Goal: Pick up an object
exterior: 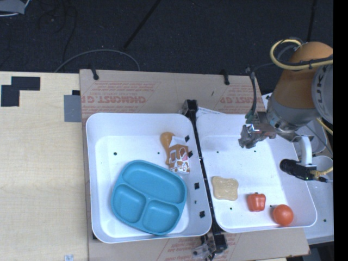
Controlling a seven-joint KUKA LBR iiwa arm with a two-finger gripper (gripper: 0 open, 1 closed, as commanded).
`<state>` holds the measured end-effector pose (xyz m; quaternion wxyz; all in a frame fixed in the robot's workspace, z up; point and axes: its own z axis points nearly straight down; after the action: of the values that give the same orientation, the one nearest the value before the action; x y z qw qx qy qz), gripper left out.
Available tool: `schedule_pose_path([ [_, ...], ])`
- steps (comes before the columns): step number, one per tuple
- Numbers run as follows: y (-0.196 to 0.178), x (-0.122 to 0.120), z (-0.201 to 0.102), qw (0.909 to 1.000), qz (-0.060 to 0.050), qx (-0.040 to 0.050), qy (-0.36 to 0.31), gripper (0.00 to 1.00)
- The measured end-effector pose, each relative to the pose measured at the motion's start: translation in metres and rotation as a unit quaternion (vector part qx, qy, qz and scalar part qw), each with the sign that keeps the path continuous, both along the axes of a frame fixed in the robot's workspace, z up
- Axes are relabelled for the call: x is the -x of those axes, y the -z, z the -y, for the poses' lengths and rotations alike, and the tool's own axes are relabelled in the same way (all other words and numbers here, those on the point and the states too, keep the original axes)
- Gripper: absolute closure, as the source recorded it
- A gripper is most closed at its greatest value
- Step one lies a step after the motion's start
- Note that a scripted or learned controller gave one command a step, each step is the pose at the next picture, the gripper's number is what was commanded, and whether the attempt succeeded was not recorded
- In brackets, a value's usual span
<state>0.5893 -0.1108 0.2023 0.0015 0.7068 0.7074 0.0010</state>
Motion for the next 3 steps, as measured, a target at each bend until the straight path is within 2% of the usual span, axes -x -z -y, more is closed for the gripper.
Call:
schedule_pose_path([
  [1, -0.043, 0.005, -0.001, 1.0000, -0.002, -0.0003, 0.000, 1.00],
  [3, -0.027, 0.003, -0.092, 1.0000, -0.004, -0.0009, -0.001, 1.00],
])
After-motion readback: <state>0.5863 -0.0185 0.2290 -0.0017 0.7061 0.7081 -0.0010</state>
